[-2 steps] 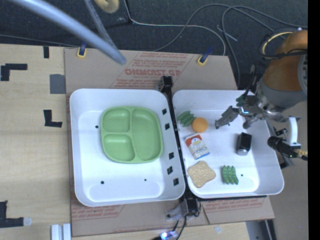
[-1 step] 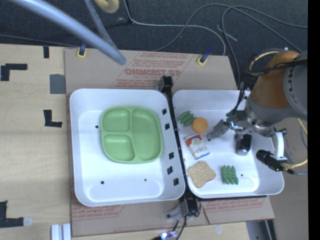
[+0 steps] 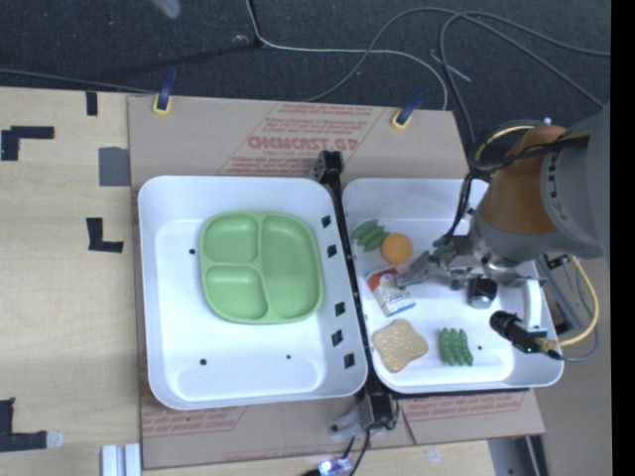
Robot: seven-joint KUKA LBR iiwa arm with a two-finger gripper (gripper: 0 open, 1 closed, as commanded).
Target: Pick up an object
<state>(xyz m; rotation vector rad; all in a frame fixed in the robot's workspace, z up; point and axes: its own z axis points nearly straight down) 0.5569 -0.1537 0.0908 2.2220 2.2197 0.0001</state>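
Note:
The right bin (image 3: 496, 198) holds several small items. An orange ball (image 3: 397, 248) lies near a green pea pod (image 3: 369, 233). A red and white packet (image 3: 388, 292) sits just below them. A slice of toast (image 3: 399, 345) and a second green pod (image 3: 454, 346) lie along the front. My gripper (image 3: 417, 270) reaches in low from the right, its tip just right of the orange ball and above the packet. Whether it touches either one is not visible.
The left bin (image 3: 169, 296) holds a green divided plate (image 3: 263, 266). A black divider with clips (image 3: 342, 266) runs between the bins. The arm's grey body and orange band (image 3: 531, 191) overhang the right bin's right side. Cables (image 3: 397, 53) trail across the dark floor behind.

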